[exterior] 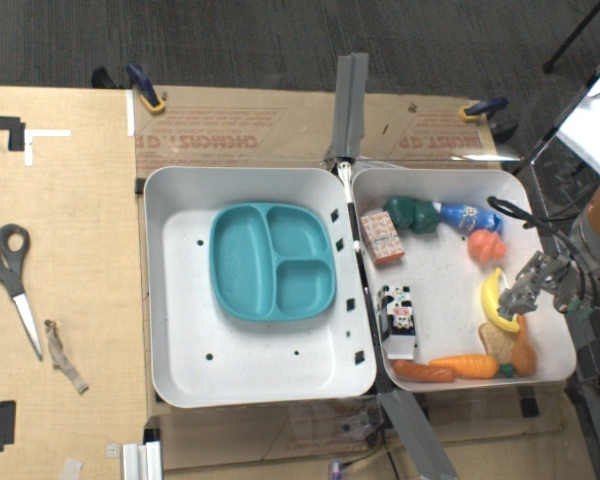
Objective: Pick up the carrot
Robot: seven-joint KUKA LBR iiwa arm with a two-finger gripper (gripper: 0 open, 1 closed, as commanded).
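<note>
**benchwatcher:** Plywood desk [70, 298] up top, two white bins side by side. Left bin [170, 298] has a teal divided plate [273, 261], right bin [435, 278] is the toy-food pile. Carrot [465, 367] lies flat along the near wall, green tip toward the right, touching a reddish sausage-looking thing [423, 372] on its left.

**gripnerd:** Looks like hard, light plastic to me, so stiff but slick and tapered. I'd pinch across the fat middle.

**benchwatcher:** Pincer [523, 293] hovers over the banana [495, 303], a bit back from the carrot. Nothing visibly in it, but I can't tell how wide it's spread, too blurry. Arm's mostly cut off at the right.
</note>
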